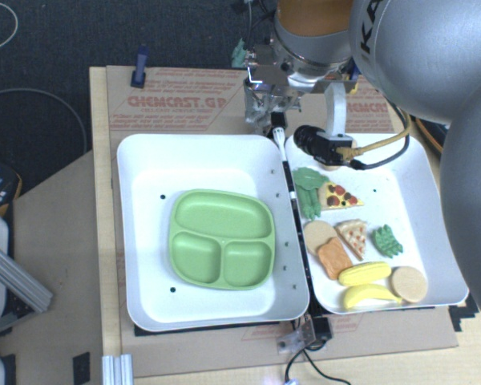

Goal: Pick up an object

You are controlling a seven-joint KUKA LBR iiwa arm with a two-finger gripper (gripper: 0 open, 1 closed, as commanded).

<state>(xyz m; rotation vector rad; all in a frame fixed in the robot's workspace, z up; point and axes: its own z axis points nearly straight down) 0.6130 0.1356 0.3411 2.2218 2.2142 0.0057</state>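
Arm: reaches in from the right, wrist bent down over the far rim between the bins. Jaws (274, 120): hang above that rim; spread or pressed together, I cannot tell. Right bin (433, 184): toy foods, pizza slice (341, 195) nearest the jaws, bananas (367, 285) at near edge. Left bin (140, 215): green divided plate (222, 239), centre.

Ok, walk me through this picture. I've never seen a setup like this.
A single camera looks down at a slant on a bench. The big grey shape is a robot arm reaching in from the right; its gripper hangs above the rim between two white bins. The left bin holds a green divided plate. The right bin holds toy food: pizza slice, bananas, green leafy pieces, a cookie. Nothing visibly sits in the gripper.
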